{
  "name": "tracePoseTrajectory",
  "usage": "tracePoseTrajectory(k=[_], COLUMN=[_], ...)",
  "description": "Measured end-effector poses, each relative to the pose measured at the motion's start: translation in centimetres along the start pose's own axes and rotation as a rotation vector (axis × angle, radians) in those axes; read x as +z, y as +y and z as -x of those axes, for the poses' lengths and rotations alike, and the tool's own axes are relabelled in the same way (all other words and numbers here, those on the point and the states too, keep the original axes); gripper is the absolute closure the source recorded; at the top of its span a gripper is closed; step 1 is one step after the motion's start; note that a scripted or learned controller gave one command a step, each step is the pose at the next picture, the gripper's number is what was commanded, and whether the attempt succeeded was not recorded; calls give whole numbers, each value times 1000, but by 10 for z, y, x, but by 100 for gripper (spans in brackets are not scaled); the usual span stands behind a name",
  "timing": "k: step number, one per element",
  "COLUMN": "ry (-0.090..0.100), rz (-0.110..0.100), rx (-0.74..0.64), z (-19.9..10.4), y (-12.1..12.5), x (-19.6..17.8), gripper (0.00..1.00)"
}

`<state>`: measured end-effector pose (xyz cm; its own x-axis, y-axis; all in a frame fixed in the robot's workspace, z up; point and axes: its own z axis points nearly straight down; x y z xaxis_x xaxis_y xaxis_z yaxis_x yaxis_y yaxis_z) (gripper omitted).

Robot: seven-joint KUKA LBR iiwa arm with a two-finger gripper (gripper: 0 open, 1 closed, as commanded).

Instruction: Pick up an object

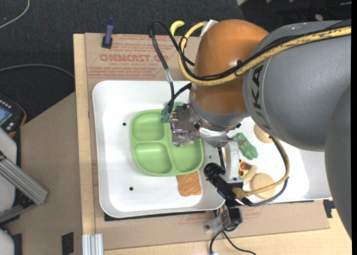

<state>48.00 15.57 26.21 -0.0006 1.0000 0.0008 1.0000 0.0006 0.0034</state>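
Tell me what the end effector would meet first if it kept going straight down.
Probably the green tray: the end effector points down over its right side, near the divider. Depth is unclear from this slanted view, so contact height can't be judged.

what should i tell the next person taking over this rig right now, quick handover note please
Gripper: hidden under the wrist of the arm, which hangs over the inner edge of the left bin; whether it is open or shut cannot be told.
Things: green divided tray in the left bin; orange piece just beside the tray's near edge; small green item and tan round item in the right bin.
Done: nothing visibly picked up.
Left: grasp and lift one object.
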Motion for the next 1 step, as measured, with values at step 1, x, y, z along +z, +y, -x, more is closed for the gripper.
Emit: tracePoseTrajectory(k=[1], ry=[4], rz=[14], rx=[2], z=[34], y=[3], x=[-136], gripper=[100])
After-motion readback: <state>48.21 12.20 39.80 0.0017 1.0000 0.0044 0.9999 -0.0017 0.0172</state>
